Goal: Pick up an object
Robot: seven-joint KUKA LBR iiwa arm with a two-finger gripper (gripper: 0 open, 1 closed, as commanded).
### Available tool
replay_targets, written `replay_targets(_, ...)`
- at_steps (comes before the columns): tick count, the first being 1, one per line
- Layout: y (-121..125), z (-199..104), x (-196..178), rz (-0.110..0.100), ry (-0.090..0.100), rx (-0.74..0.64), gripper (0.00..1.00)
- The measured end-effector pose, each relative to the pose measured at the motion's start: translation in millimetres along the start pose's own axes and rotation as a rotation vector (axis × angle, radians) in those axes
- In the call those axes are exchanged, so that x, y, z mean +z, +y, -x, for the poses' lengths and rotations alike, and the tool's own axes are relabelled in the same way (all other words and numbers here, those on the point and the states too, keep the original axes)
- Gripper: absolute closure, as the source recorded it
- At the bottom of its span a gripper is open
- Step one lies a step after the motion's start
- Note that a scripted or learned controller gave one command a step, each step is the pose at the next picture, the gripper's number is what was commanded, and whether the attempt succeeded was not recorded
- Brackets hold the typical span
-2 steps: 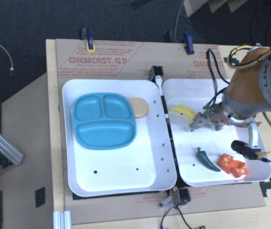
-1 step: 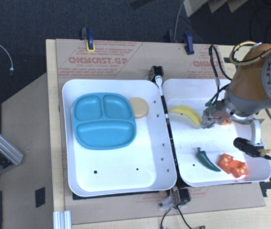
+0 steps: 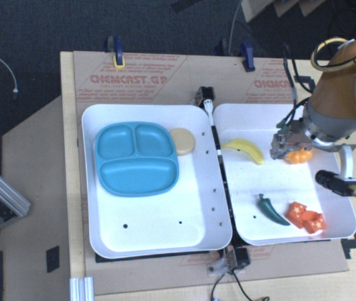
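Pincer (image 3: 281, 148) beside orange piece (image 3: 299, 157)

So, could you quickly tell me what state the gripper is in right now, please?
Gripper: down in the right bin beside an orange object; open or closed cannot be told.

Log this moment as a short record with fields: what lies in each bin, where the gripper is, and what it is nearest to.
left bin: blue divided plate; pale round disc at the plate's right edge
right bin: yellow banana; orange object; green pepper; red object
gripper: low over the right bin's far part, between the banana and the orange object
nearest thing: the orange object, right beside the gripper
grasp: cannot tell from this view
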State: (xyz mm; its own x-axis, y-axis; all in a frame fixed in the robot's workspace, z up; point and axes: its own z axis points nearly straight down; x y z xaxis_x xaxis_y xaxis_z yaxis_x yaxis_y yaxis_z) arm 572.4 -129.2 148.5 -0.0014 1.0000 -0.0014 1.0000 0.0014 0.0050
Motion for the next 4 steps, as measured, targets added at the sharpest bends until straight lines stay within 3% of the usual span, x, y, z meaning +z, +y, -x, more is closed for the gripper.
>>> replay_targets(1, 4, 8, -46, 0.001, -0.001, 0.001, 1.0)
replay_targets(2, 5, 8, -64, -0.001, 0.0, 0.001, 1.0)
replay_targets(4, -27, -93, -69, -0.006, 0.005, -0.004, 1.0)
